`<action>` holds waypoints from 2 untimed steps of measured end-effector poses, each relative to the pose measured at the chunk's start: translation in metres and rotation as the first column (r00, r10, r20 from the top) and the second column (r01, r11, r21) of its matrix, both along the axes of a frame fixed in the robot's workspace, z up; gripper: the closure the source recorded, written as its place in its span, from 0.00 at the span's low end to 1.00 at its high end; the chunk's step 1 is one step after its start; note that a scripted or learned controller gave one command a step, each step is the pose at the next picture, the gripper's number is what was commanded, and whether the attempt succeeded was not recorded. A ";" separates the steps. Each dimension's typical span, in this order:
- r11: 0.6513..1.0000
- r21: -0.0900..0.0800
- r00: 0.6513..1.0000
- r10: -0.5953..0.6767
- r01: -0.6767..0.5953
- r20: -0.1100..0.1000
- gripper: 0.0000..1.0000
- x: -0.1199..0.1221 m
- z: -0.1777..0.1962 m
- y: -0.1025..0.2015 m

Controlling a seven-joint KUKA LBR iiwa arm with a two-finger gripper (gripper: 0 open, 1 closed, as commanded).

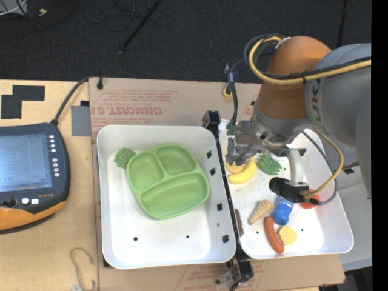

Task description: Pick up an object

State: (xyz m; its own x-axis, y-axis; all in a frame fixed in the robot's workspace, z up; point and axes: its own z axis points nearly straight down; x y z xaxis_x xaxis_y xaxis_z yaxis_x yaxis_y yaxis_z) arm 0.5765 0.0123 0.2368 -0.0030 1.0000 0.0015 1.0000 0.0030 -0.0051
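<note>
- arm (315, 83) enters from the right, over the upper part of the right bin (339, 238)
- left bin (115, 235) at centre holds a green tray (170, 183); a green toy (124, 157) touches the tray's upper-left corner
- gripper (241, 153) sits low over the banana (242, 173) near the right bin's left wall; whether it is clenched or released, I cannot tell
- below: cone (260, 211), blue block (282, 212), sausage (274, 234), yellow piece (288, 235)

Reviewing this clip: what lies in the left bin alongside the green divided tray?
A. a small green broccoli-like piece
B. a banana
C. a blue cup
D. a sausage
A: the small green broccoli-like piece sits at the upper left corner of the green divided tray in the left bin; the other items lie in the right bin.
</note>
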 end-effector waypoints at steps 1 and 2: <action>1.000 -0.001 1.000 0.000 0.000 0.001 1.00 0.001 -0.004 0.040; 1.000 -0.003 1.000 0.002 -0.002 0.002 1.00 0.010 -0.011 0.041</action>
